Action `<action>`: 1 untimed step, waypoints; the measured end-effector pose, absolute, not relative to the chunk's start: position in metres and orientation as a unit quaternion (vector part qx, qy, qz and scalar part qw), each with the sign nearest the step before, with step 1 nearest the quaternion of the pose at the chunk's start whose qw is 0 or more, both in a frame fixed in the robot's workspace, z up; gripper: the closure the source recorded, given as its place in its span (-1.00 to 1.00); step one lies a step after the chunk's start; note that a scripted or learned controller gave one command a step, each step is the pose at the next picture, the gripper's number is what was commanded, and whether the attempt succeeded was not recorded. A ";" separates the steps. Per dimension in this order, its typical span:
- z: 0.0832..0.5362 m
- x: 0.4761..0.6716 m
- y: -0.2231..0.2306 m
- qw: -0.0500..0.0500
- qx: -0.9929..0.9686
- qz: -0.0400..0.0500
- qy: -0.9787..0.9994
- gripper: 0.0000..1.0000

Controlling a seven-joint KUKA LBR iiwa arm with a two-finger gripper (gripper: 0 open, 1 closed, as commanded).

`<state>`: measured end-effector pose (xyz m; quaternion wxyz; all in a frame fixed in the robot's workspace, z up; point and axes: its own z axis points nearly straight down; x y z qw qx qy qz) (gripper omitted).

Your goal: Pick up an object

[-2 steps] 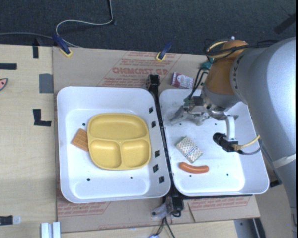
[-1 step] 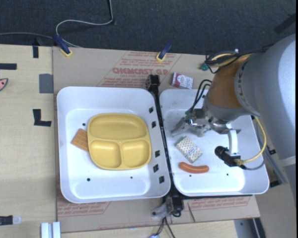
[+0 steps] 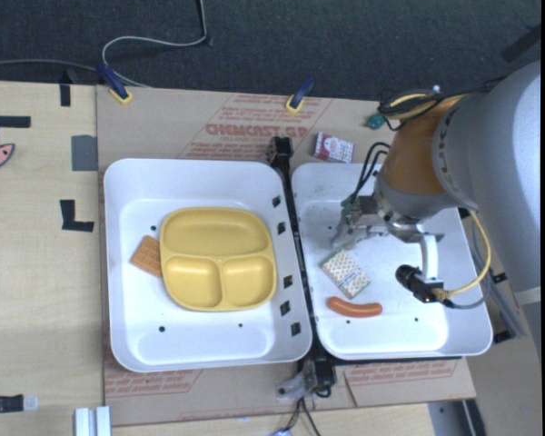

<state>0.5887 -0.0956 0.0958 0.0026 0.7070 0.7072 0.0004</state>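
In the right bin [image 3: 454,339] lie a small white patterned packet [image 3: 346,272] and, nearer the front, a red-orange sausage [image 3: 354,308]. My gripper [image 3: 350,228] reaches down into this bin from the right, just above and behind the packet. Its tips are dark and small against the bin floor. Nothing shows between them. The left bin [image 3: 136,334] holds a yellow three-compartment plate [image 3: 220,257] with a brown waffle-like cracker [image 3: 147,256] tucked against its left edge.
The arm's grey body and orange band [image 3: 418,157] cover the right bin's back right part. A black cable plug [image 3: 416,282] hangs over the right bin. A small red packet [image 3: 332,147] lies on the cardboard behind the bins. A black divider [image 3: 289,243] separates the bins.
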 end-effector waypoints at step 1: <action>0.096 0.589 -0.096 0.003 0.707 0.000 0.707 -1.00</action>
